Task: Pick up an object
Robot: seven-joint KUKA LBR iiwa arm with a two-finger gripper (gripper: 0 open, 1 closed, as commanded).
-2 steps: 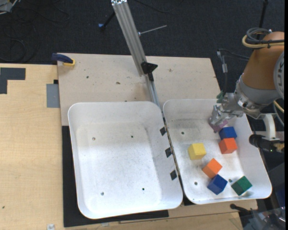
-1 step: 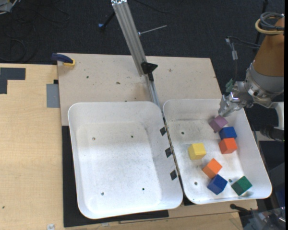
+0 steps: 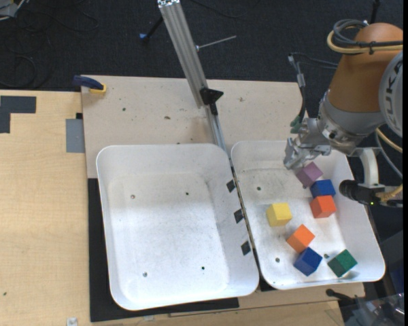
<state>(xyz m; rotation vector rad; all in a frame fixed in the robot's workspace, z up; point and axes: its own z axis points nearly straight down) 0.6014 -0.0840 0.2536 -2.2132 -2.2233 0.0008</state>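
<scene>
Left of the purple block sits the left bin (image 3: 170, 263), nothing in it for this job; all the candidates are in the right bin (image 3: 258, 161). Relative to the purple block (image 3: 309, 174): yellow block (image 3: 279, 214) is down and to its left, well apart; an orange block (image 3: 300, 237) lies further down, with a blue block (image 3: 307, 261) just below that and touching or nearly so; a second blue block (image 3: 322, 187) sits just beside the purple one at its lower right, with a second orange block (image 3: 323, 206) touching that blue one from below; green block (image 3: 342, 262) is far down to the right, near the bin's lower corner. Gripper (image 3: 300, 156) is right at the purple block's upper left edge, tilted, arm (image 3: 360, 73) coming in from upper right. Can't tell how wide the gripper is set from this angle, and nothing is visibly between its tips. My read: this is the approach/descent step onto the purple block, no grasp yet. Next move needs the tips to straddle the block's sides, close, then lift straight up. Risk I'd flag: the neighbouring blue block is tight against it, so a tip may land on that one or shove the pair instead of seating.
</scene>
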